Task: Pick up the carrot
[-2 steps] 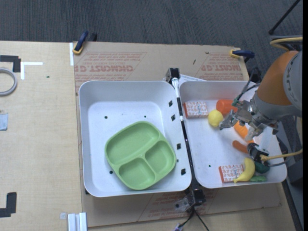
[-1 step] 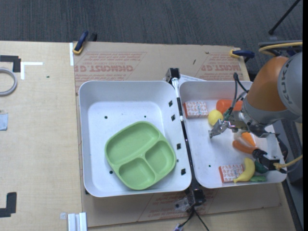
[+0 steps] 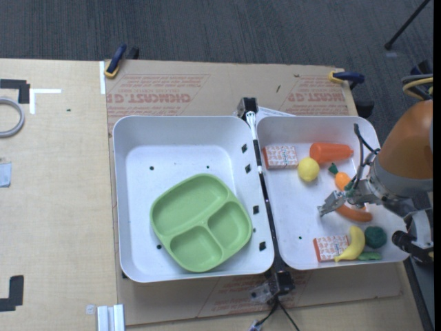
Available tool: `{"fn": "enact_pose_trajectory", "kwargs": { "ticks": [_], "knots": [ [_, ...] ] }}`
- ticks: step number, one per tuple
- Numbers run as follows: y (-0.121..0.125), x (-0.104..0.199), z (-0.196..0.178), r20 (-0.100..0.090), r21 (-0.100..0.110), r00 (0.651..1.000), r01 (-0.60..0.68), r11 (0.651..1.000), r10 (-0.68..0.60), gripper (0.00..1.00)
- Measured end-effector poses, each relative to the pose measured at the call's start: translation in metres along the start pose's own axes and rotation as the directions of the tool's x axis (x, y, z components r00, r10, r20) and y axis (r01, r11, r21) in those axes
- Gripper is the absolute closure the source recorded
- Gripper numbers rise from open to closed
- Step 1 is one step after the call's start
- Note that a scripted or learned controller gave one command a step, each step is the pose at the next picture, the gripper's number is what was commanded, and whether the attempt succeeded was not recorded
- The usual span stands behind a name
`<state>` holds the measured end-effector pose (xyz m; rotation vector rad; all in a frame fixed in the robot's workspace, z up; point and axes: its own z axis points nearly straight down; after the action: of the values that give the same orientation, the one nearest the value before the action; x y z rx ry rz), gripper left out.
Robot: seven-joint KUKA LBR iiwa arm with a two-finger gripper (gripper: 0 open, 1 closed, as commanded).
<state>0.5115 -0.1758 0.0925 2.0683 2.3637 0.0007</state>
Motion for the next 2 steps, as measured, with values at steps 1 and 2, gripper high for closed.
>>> {"fn": "enact_pose_trajectory", "kwargs": {
  "ticks": [1,2],
  "knots": [
    [0.001,0.0,-0.01,0.001,-0.002,1.0,-0.002,1.0,0.002,1.0],
    [0.032,0.04,-0.127,0.001,0.0,0.96,-0.279,0.96,0.279,1.0]
  ]
}}
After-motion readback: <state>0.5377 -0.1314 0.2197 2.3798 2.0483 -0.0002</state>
